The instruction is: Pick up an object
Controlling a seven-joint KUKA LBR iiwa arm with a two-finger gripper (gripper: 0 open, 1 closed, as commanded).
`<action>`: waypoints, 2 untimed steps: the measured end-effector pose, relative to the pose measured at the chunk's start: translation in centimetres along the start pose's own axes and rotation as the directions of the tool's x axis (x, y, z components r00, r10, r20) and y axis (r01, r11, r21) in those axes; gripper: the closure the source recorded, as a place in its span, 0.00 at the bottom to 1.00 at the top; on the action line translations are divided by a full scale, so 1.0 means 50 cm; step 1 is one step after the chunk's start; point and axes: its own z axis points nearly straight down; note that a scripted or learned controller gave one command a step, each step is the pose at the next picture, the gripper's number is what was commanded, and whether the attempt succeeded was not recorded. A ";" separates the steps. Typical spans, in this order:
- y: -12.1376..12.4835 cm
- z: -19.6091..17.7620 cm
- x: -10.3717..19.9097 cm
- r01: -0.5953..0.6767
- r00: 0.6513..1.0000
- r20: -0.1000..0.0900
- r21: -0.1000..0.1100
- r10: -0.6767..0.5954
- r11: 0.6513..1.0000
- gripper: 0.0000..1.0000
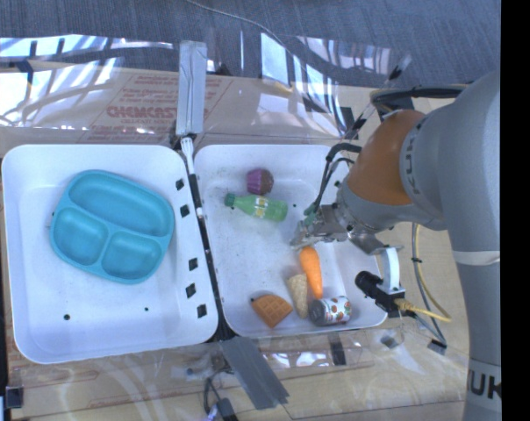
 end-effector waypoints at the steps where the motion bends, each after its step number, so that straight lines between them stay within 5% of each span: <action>1: 0.084 0.021 0.064 -0.001 1.000 -0.001 0.001 0.001 1.000 1.00; 2: 0.171 0.020 0.170 0.000 1.000 -0.001 0.000 0.000 1.000 1.00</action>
